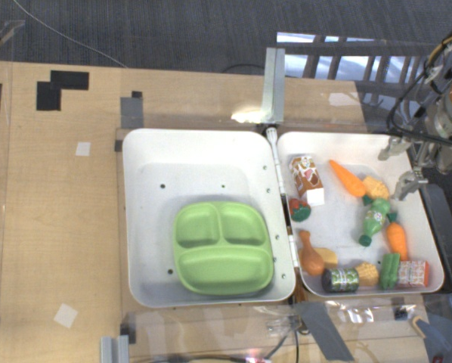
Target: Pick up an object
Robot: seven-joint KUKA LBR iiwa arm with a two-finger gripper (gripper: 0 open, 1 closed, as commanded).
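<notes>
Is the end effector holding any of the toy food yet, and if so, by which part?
Nothing is held. The end effector hangs open above the right white bin's far right side, with no object between its fingers. The green plastic toy bottle lies beneath it, untouched.

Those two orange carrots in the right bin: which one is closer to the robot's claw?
The upper carrot, lying slantwise near the bin's back, is closer to the gripper. The other carrot sits lower, beside the green bottle.
</notes>
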